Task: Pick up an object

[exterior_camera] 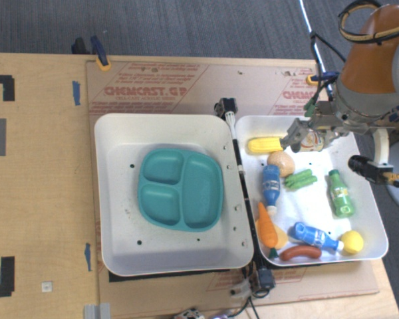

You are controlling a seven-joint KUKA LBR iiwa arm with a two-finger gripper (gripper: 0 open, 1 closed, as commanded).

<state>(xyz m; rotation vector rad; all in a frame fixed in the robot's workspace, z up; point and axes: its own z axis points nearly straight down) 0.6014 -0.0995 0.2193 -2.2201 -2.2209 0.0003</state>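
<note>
My gripper (312,136) hangs over the far end of the right bin (379,234), just right of a yellow corn cob (265,144). Below it lie a tan rounded object (281,161), a green pea pod (299,179) and an upright-lying blue bottle (270,186). A green bottle (340,193) rests toward the right wall. Near the front lie an orange carrot (267,226), a second blue bottle (314,236), a red sausage (300,252) and a yellow lemon (352,242). The wrist hides what sits directly under the gripper.
The left bin (113,151) holds a teal divided plate (181,188). A black clamp (225,106) sits where the two bins meet at the far edge. Cables run from the arm (372,52) across the upper right.
</note>
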